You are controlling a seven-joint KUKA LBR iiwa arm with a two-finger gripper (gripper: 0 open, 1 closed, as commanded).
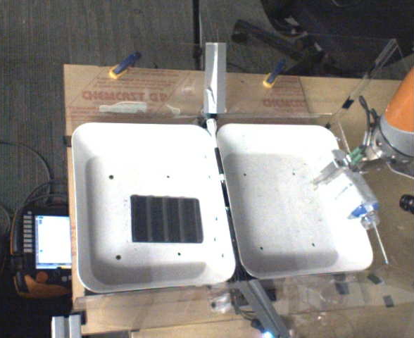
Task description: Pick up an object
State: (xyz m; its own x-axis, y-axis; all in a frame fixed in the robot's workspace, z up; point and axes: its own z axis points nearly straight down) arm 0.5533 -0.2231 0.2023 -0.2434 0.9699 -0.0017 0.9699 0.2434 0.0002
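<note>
Bright, even light falls from above onto the two white bins [284,189], which look nearly overexposed, their inner walls losing detail. Shadows are soft and faint along the bin rims. The floor [87,20] around the desk [151,94] stays dim and grainy. A clear sheet on the desk's far edge carries pale glare. The claw [351,182] on the right looks smeared and semi-transparent with blur.

Bins [277,259] matt white, probably plastic.

Two clamps [124,65] hold a clear sheet [193,94] behind the bins.
</note>
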